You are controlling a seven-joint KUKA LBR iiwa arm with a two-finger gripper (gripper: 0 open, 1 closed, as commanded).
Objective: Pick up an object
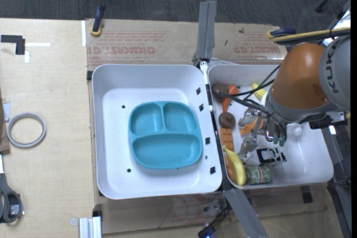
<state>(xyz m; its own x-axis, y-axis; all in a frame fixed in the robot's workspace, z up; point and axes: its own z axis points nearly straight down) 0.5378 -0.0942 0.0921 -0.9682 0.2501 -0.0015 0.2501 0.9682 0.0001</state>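
From the camera view, I judge the main risk is a bad grab: the food toys crowd the right bin's [312,178] left wall — banana [235,166] and can [259,175] at the near-left corner, a brown piece [226,119] and orange bits further back — so closing there could pinch two at once or knock one aside. The gripper [249,145] hangs low in that bin just right of the banana, but I cannot tell from this slant what state it is in — cables and the wrist clutter it — nor see anything held. The left bin [106,120] carries a blue plate [165,135] at its middle.
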